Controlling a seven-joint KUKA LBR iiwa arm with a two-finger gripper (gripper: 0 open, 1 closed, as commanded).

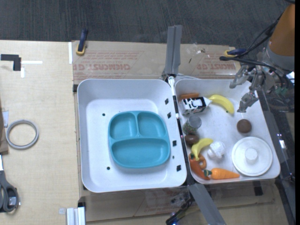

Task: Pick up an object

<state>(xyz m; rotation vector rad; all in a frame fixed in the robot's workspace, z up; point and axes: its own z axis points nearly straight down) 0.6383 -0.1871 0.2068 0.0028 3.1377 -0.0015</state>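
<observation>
Grey arm w/ orange band came in from the right; gripper [248,89] hung over the right bin's [268,125] upper right part, fingers spread apart, nothing between them. Yellow banana [222,102] lay just left of the fingertips, brown ball [243,125] just below them, not touching. White round lid [252,155] sat bottom right; second banana [201,147], carrot [224,174] lower down. Left bin [89,125] had a blue divided plate [139,139] in the middle. Grey tape ring [20,134] on the bench, far left.
</observation>
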